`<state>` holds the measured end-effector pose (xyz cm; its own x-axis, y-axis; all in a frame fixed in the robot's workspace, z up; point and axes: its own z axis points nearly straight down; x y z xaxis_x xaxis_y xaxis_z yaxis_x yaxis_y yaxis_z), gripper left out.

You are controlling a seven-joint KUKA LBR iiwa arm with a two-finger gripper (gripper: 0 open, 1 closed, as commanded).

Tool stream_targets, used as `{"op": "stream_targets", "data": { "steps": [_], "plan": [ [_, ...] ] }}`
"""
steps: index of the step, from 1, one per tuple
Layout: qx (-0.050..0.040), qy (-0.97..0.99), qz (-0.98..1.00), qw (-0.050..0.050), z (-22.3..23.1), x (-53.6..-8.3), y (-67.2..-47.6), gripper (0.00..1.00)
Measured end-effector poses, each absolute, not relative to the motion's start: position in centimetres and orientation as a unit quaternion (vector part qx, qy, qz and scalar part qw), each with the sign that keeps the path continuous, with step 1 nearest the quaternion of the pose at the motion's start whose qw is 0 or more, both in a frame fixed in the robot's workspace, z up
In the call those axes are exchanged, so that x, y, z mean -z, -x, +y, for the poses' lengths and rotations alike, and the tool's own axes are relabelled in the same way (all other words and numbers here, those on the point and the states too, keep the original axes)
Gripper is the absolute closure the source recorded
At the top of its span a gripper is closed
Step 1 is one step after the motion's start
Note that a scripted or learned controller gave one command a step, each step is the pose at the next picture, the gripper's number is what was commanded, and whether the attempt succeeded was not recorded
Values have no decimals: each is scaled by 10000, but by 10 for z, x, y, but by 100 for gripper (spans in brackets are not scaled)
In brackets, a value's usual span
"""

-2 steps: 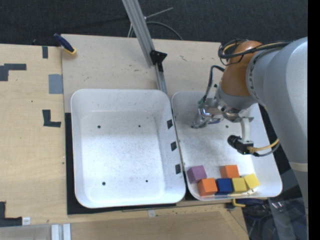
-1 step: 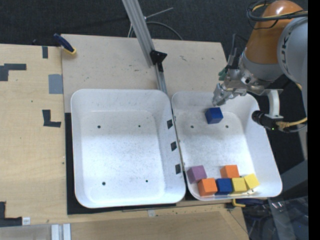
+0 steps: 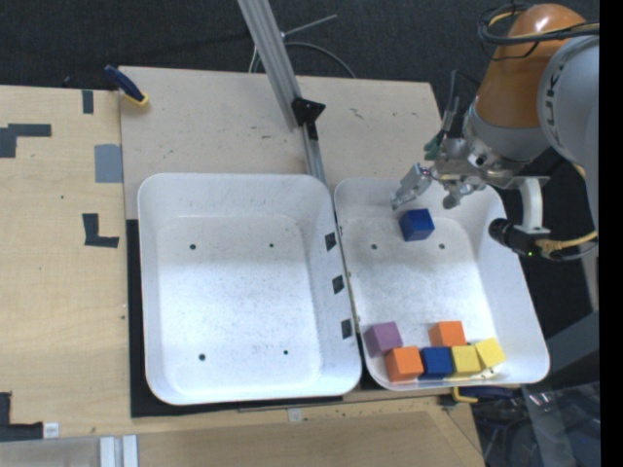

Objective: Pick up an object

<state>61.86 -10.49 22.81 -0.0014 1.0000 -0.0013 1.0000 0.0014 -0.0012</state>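
With its fingers spread and nothing between them, the claw (image 3: 428,191) hovers just above the blue cube (image 3: 417,225) lying alone at the right bin's (image 3: 506,290) far end, so the next move is to descend and close.

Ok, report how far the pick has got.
Done: the claw has been brought over the right bin, spread open just above the lone blue cube. In hand: nothing; the cube lies below the fingers, not between them. Left: lower around the cube, close and lift. The purple, orange, blue and yellow cubes clustered at the bin's near edge lie untouched.
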Motion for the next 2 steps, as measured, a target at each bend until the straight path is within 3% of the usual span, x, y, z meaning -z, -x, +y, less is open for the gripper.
{"op": "stream_targets", "data": {
  "steps": [1,2],
  "plan": [
    [9,-7070,7072,44,-125,-111,-645,0],
    [-57,-7054,7087,142,-149,-110,-636,0]
  ]
}}
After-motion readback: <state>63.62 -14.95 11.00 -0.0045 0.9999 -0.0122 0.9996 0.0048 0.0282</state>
